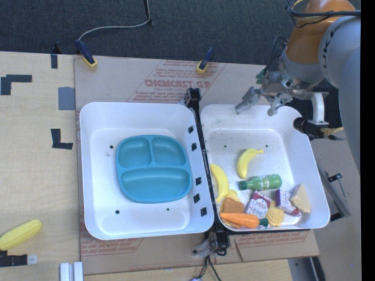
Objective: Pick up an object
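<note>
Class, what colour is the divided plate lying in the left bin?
Light blue: the divided plate shows best in the camera view.

A robotics lab/test bench is indicated, not a home or kitchen. A plywood benchtop [35,157] is seen w/ black tape marks [58,138] stuck on it as ref. marks. A printed cardboard sheet [170,81] is clamped down by blue-and-yellow clips [85,51], and two white bins [140,113] are joined by black brackets [197,151] at the middle. An industrial grey arm w/ orange band [319,25] is mounted at the right. Food items in the right bin are plastic toys, e.g. a toy banana [248,160]; a toy corn cob [20,233] lies on the bench. A loose cable [126,22] is run across dark carpet [222,16] behind.
</note>
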Controlling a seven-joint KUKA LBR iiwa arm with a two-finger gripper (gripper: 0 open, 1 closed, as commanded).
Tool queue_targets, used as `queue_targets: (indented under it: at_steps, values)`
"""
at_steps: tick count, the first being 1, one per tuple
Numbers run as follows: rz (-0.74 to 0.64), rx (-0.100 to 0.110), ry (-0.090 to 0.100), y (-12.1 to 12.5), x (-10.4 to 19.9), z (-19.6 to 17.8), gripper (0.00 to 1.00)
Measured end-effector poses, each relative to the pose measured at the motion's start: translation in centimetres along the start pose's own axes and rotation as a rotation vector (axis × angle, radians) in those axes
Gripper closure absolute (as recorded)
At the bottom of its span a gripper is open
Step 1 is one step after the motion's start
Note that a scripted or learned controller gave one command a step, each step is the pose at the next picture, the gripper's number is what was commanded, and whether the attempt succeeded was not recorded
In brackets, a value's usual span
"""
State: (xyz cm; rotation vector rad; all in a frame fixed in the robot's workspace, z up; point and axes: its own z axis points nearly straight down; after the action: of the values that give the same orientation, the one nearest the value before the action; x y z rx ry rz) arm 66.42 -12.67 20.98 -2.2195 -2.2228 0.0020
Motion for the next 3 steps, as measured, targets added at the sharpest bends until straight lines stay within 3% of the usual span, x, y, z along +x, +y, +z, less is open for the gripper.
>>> queue_targets:
  at_steps: [1, 2, 3]
  values:
    - [0.001, 0.002, 0.002, -8.62, 1.37, 11.84, 0.00]
    - [0.000, 0.001, 0.002, -8.60, 1.42, 10.89, 1.00]
    - [0.001, 0.002, 0.002, -8.61, 1.41, 10.90, 0.00]
